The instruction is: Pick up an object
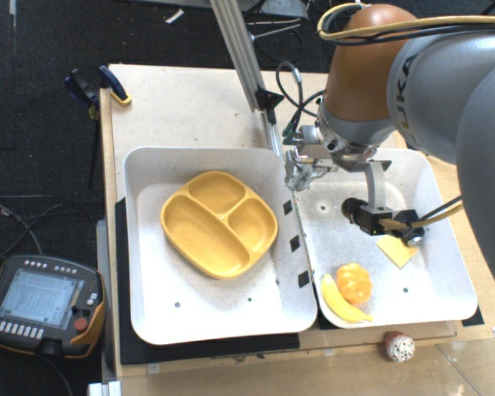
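Observation:
In the right bin point(445, 299) an orange round fruit point(354, 281) rests against a yellow banana point(340, 304) near the front edge. A flat yellow wedge point(397, 251) lies a little behind and to the right of them. My gripper point(298, 174) hangs over the right bin's back left corner, close to the wall between the two bins, apart from all three objects. Nothing shows between it and the bin floor. The left bin point(148, 304) holds a yellow divided plate point(220, 222).
A slanted metal pole point(246, 64) rises just behind the gripper. A small speckled ball point(400, 346) sits on the bench in front of the right bin. A blue and yellow clamp point(99, 87) is at the bench's back left corner, and a teach pendant point(41, 304) lies left of the bench.

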